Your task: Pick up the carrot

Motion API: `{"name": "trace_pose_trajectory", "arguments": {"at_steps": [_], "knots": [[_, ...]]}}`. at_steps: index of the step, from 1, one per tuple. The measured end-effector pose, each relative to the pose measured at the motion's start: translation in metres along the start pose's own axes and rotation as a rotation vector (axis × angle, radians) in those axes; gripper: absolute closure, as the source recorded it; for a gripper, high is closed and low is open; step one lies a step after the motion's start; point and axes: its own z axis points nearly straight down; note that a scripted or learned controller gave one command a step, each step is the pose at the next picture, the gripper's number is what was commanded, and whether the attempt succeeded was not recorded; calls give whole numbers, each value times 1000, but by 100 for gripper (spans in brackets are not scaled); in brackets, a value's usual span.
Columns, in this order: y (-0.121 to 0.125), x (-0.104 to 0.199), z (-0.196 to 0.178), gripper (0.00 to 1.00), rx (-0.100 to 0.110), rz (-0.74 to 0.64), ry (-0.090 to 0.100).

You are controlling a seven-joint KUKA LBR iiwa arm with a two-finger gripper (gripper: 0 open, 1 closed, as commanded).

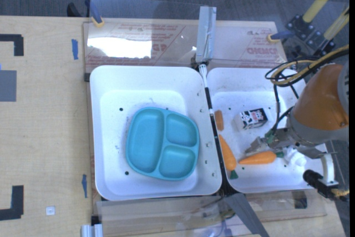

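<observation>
Two orange carrots lie in the right bin (244, 81). One carrot (226, 154) runs along the bin's left wall, with a small green tip at its near end. The other carrot (256, 159) lies crosswise near the front of the bin, its right end just under my gripper (270, 142). The gripper hangs low over the bin's right half, beneath the arm's orange band (320, 102). The wrist hides where it meets that carrot, so I cannot tell whether they touch.
A teal divided plate (162, 143) sits in the left bin (111, 86). The right bin also holds a small brown-orange piece (219, 120) by the divider and a black-and-white block (253, 117). Cables (288, 72) loop over the bin's far right corner.
</observation>
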Motion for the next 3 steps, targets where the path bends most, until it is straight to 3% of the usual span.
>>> {"name": "trace_pose_trajectory", "arguments": {"at_steps": [1,2,3], "knots": [[-8,20,-24,0,6,-113,2],[-8,30,-1,0,5,-200,-1],[-5,31,-11,100,-2,-200,-2]]}}
